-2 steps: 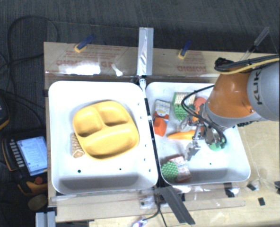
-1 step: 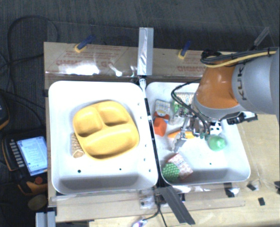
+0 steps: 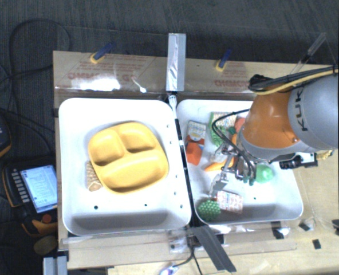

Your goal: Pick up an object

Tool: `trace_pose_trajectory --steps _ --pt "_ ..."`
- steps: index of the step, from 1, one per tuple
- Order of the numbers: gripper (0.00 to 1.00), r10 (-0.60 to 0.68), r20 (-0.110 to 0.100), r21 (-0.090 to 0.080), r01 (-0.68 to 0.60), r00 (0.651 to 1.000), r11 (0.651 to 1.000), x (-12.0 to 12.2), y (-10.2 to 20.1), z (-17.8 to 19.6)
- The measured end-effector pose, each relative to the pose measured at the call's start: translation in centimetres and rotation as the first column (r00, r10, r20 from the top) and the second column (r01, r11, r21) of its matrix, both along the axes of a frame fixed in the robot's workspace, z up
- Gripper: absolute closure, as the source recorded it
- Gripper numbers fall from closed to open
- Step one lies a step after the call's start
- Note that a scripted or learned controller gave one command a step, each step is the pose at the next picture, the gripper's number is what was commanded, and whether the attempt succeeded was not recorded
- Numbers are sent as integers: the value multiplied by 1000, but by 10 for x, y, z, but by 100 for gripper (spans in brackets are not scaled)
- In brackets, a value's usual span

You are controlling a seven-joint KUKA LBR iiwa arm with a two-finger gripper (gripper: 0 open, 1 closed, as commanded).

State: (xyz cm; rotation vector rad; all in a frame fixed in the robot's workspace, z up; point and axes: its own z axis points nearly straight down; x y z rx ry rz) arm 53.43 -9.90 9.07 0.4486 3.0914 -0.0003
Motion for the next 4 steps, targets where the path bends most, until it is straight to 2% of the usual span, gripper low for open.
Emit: trace_pose_trajectory --steps 1,2,3,4 --pt "0 -246 -9 3 246 969 969 27 5 -1" --pt "0 -333 -1 4 333 943 943 0 -11 0" --pt "0 -386 0 4 386 923 923 -4 0 0" --pt "0 -479 -11 6 479 878 878 19 1 -1"
